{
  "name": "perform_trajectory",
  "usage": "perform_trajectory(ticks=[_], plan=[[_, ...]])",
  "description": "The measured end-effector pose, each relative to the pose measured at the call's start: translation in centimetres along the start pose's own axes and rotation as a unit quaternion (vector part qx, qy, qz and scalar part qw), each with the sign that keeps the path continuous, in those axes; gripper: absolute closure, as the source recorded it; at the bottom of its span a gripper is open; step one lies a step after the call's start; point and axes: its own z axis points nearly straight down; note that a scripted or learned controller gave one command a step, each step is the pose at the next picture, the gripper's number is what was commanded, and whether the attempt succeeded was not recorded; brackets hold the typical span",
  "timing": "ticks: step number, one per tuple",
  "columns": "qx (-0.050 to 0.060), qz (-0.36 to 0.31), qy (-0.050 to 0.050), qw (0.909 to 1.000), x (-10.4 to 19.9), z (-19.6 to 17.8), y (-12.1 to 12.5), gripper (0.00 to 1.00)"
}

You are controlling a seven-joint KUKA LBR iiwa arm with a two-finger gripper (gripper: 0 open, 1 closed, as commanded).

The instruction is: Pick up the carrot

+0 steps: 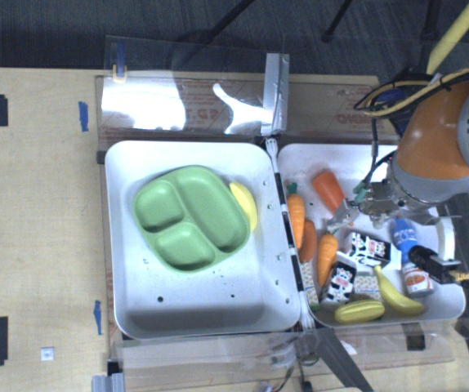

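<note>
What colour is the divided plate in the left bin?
Light green. The divided plate shows clearly in the camera view, lying in the left bin.

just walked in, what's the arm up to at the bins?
It's after a carrot. The arm has reached into the right bin, and its tool sits low among the toys there, beside the carrots. Nothing shows between its fingers, so no pick yet. That bin also holds bananas, small milk cartons and bottles. The left bin has a green divided plate.
</note>
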Motion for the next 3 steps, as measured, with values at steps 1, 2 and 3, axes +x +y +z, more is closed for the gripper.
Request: perform_trajectory(ticks=[1, 2, 3], plan=[[-0.016, 0.065, -0.004, 0.9977, 1.1, 5.1, -3.1, 0.00], [-0.014, 0.066, -0.003, 0.9977, 1.1, 4.4, -3.1, 1.00], [0.000, 0.024, 0.000, 0.9997, 0.1, -8.3, -1.4, 1.00]])
